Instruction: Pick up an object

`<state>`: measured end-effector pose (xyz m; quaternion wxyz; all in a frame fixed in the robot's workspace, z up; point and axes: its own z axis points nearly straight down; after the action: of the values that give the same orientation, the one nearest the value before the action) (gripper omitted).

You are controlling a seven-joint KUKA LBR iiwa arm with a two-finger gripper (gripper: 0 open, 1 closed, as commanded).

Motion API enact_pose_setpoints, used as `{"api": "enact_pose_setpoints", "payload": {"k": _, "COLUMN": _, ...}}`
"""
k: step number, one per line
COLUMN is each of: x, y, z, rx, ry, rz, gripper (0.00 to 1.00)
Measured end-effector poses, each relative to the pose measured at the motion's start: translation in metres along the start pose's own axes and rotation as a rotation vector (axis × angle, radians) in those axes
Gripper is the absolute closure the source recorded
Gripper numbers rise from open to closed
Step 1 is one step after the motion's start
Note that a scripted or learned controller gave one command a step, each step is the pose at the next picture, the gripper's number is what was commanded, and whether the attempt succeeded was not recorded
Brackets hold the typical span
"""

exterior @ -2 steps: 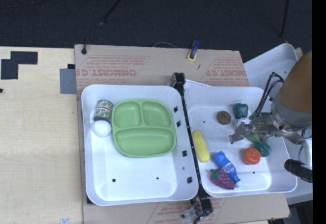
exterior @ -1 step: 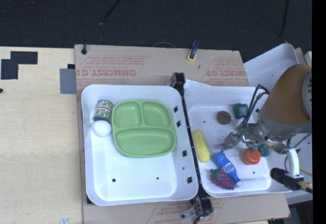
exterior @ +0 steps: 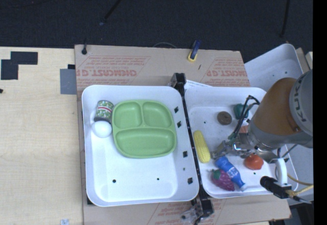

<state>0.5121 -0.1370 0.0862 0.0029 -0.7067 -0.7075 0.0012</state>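
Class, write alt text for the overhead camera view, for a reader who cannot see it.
A grey arm's gripper hovers low in the right bin, near a yellow corn cob, blue bottle, purple grapes and a red tomato. The left bin holds a green divided plate, a can and a white ball.

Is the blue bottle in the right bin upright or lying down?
Lying down: the blue bottle rests on its side on the right bin floor, between the corn and the grapes.
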Motion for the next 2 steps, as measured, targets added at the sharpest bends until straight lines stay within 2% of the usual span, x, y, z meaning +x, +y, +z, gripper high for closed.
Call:
{"api": "enact_pose_setpoints", "payload": {"k": 1, "x": -0.002, "y": 0.000, "z": -0.013, "rx": -0.001, "ry": 0.000, "rz": 0.007, "gripper": 1.00}}
{"api": "enact_pose_setpoints", "payload": {"k": 2, "x": -0.002, "y": 0.006, "z": -0.056, "rx": -0.006, "ry": -0.002, "rz": 0.001, "gripper": 1.00}}
